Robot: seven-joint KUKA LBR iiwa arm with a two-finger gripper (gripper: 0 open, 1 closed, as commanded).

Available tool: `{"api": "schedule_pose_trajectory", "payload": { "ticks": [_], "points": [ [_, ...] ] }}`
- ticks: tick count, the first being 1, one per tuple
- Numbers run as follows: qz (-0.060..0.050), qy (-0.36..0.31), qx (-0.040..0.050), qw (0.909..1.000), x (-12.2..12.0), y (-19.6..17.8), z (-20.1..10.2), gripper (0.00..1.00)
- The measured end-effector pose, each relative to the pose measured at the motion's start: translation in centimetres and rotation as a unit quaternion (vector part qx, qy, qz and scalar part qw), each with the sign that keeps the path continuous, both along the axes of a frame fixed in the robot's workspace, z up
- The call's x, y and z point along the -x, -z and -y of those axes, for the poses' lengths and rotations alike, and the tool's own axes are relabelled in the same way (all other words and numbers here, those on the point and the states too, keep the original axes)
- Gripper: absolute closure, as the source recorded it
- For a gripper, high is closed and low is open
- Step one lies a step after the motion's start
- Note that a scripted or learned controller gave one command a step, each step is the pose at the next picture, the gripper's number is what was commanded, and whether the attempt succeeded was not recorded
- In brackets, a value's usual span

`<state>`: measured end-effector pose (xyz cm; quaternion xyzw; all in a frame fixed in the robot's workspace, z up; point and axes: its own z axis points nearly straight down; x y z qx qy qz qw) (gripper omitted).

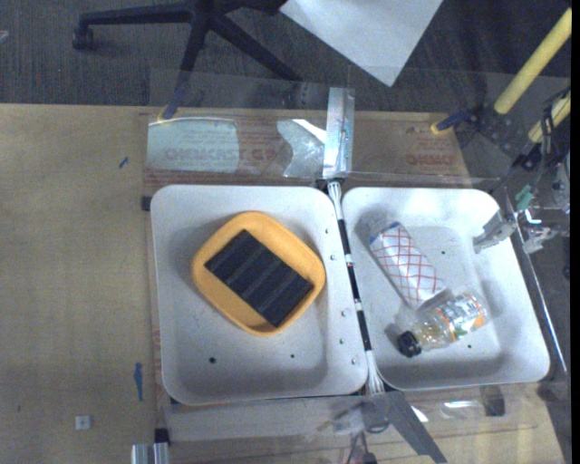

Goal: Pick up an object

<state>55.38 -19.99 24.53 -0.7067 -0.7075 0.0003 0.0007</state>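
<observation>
An orange-yellow dish-shaped object (258,272) with a black ribbed panel on top lies in the left bin (181,362). The right bin (517,353) holds a white tube with a red criss-cross pattern (403,261), lying at a slant. Just below it a clear plastic bottle with a black cap (442,321) lies on its side, touching the tube's lower end. My gripper (504,225) hangs at the right bin's upper right rim, above the bin and apart from both objects, with nothing seen in it.
A low divider (349,281) separates the two bins. Clear plastic sheets and a metal bracket (337,136) stand behind the bins. A yellow pole (535,59) and cables sit at the far right. An office chair base (181,27) is on the floor behind.
</observation>
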Motion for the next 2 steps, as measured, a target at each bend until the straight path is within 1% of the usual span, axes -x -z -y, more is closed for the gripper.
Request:
{"api": "schedule_pose_trajectory", "payload": {
  "ticks": [1,2],
  "points": [
    [0.001,-0.039,0.0004,0.9992,0.8,10.1,-9.5,0.00],
    [0.007,-0.028,0.0012,0.9996,0.3,15.4,-10.5,0.00]
  ]
}}
